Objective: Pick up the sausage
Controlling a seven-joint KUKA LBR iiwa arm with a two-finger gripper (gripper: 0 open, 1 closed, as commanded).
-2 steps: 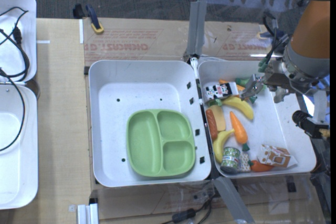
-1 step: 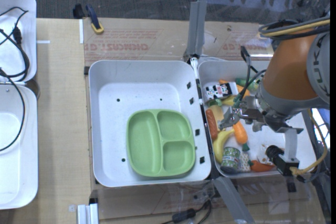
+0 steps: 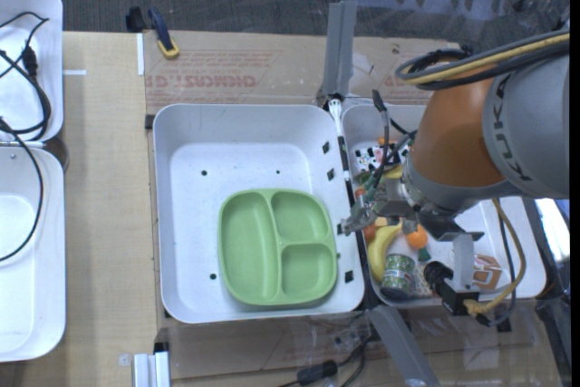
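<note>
The sausage cannot be told apart from the clutter in the right bin (image 3: pixel 521 231), where it is presumed to lie beneath the arm. The claw (image 3: pixel 379 215) is lowered among a banana (image 3: pixel 381 247), a can (image 3: pixel 396 272) and an orange piece (image 3: pixel 416 238). Whether it is apart or together cannot be told. Given the crowding, a neighbouring item could be seized instead, or the bin wall could be struck.

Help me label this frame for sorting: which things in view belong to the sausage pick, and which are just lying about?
Job in hand:
- arm, over the right bin
- sausage: not identifiable in the clutter under the arm

Lying about:
- green divided plate in the left bin
- banana
- green can
- small orange item
</note>
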